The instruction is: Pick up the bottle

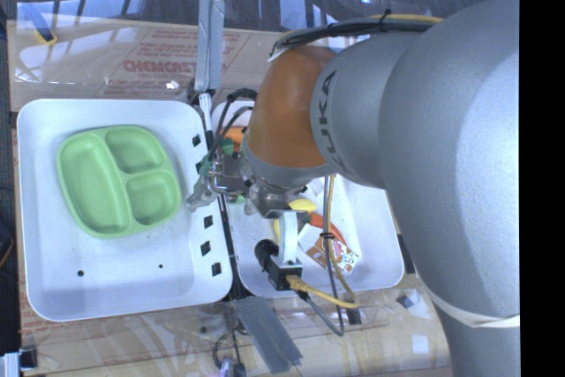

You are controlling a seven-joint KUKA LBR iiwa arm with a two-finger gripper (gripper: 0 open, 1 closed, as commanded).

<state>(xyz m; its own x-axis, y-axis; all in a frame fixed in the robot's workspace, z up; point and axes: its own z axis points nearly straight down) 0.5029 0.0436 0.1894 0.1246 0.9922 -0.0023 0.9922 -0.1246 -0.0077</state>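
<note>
The arm (371, 101) is hung low over the right bin (375, 265) (bottle buried beneath it), so a slow, centred descent is advised, the tool's state being impossible to tell.

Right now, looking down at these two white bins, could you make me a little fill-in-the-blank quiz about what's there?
1. The green plate lies in the ____ bin.
2. The plate is split into ____ compartments.
3. The band above the wrist of the arm is coloured ____.
4. The arm hangs over the ____ bin.

Missing words: left; three; orange; right
</note>
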